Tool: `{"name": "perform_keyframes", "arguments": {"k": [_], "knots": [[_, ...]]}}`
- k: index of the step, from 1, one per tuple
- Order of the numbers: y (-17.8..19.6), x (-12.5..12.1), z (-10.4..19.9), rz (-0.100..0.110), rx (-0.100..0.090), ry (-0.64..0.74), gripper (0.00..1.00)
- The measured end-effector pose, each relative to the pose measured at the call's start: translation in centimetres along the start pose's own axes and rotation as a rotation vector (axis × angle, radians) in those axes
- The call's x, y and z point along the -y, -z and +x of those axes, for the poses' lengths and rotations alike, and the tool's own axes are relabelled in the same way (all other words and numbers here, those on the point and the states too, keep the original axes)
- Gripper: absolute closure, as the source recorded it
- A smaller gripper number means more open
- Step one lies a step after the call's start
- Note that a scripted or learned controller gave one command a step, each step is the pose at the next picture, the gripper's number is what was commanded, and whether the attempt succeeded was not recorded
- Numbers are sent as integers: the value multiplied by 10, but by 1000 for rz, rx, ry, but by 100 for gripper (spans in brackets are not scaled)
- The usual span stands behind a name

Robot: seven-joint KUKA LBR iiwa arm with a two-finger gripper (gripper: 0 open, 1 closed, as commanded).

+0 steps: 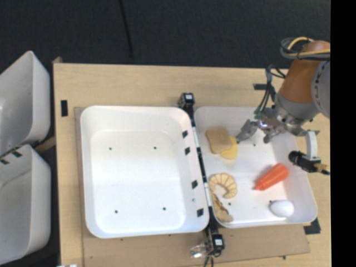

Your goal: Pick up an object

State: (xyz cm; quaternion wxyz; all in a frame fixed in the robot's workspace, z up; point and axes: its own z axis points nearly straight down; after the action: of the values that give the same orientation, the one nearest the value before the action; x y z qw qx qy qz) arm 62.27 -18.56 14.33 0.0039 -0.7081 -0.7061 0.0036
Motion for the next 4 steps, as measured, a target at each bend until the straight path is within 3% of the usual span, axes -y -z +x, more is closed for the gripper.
{"name": "perform_keyframes", "arguments": {"k": [1,2,3,4], "knots": [[-43,-66,63,-1,0,8,0],[-29,-67,59,-9,3,5,100],[57,10,32,-15,4,-1,100],[126,-18,122,-22,-1,13,100]]}}
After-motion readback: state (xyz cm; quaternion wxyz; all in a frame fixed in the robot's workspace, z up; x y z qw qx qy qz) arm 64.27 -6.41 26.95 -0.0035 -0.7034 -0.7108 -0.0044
